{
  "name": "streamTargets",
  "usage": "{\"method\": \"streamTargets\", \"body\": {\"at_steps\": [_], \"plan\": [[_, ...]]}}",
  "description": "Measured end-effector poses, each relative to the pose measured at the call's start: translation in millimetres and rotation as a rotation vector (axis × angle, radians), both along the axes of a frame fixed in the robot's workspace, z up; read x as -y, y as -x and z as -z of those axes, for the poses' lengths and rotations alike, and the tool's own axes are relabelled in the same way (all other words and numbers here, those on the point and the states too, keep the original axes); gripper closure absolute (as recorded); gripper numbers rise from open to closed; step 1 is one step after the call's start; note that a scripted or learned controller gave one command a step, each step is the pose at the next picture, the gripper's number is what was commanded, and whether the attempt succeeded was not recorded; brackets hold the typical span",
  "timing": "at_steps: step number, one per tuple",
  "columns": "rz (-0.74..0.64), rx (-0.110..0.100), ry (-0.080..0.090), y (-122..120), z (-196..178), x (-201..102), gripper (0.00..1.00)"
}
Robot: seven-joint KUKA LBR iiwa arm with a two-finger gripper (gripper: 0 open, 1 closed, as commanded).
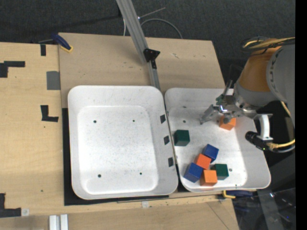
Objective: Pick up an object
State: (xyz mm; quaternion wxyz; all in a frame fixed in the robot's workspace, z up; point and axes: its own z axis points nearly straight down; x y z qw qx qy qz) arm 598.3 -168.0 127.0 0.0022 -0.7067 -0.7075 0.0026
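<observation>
Orange cubes [227, 123] number three, blue cubes [210, 152] two, green cubes [182, 137] two.

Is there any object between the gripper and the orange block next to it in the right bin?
Nothing visible stands between them. The gripper is right over the orange block in the right bin. The green block and the cluster of blocks lie apart, nearer the front.

Robotics lab, plywood bench [105, 61] (tape-marked), two white bins [115, 92], industrial arm [268, 75], aluminium camera mast [132, 18]
</observation>
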Motion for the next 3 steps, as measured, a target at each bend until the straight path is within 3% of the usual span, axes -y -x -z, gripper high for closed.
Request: {"method": "streamTargets", "body": {"at_steps": [1,2,3], "plan": [[-0.001,0.004,0.000,0.4,37.1,-1.0,0.00],[-0.002,0.004,-0.001,0.2,25.7,-1.6,1.00],[0.000,0.012,0.001,-2.7,-36.2,4.1,1.00]]}}
